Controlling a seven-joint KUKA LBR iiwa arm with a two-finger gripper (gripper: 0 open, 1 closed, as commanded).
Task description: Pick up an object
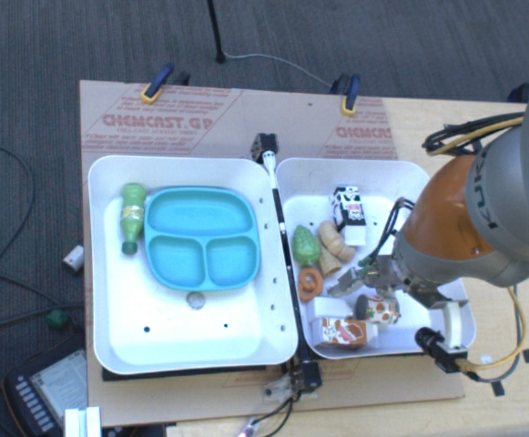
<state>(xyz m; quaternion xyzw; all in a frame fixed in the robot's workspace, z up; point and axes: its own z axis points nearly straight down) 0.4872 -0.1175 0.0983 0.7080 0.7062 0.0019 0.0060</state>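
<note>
Camera view: gripper (348, 282) hovers just beside the orange ring (310, 284).

I see my arm (483, 208) reaching in from the right, its grey upper link high at the frame edge and the orange band (442, 217) bulging just below it. The wrist bends down and to the left from there. My gripper (350, 283) sits low, pointing left, its metal fingers (341, 285) slanting out ahead of the wrist. I can't tell from this angle how the fingers are set. Black cables (464, 133) loop above the arm.
</note>
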